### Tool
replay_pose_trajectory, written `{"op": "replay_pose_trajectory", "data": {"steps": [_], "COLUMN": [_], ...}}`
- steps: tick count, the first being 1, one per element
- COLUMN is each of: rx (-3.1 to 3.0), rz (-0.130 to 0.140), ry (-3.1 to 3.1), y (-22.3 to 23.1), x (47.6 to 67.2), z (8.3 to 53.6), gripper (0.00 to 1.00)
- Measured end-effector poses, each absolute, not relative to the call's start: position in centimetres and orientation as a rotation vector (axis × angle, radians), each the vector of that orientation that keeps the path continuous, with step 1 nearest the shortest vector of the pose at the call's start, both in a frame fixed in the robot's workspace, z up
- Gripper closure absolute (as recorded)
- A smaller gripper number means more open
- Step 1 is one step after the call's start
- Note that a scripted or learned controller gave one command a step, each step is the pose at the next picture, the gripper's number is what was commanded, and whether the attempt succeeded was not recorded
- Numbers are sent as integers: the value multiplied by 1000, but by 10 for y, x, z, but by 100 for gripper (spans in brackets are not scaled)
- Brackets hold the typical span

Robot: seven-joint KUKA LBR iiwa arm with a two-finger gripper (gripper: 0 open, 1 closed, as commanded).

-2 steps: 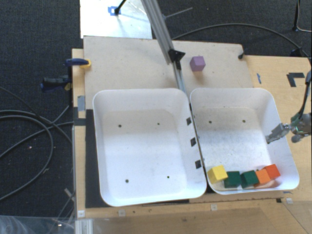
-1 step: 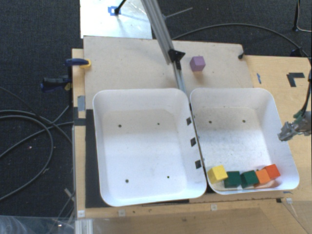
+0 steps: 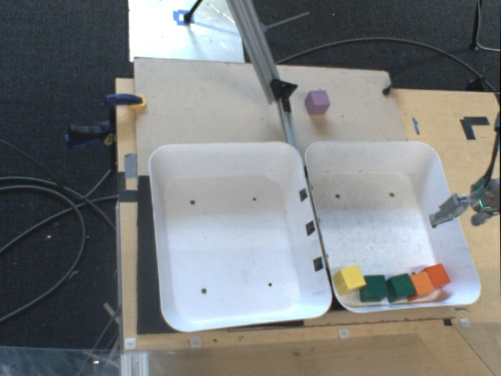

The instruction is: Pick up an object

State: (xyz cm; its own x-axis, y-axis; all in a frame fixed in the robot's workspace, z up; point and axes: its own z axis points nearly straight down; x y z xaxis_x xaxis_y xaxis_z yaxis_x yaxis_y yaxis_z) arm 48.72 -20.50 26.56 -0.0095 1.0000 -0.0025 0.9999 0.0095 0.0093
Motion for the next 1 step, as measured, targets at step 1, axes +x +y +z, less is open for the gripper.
{"op": "replay_pose_trajectory", "data": {"steps": [1], "rx": [2198], "rz": [11], "ry": [2228], "y": [-205], "x": [488], "z": [277], "gripper": [100]}}
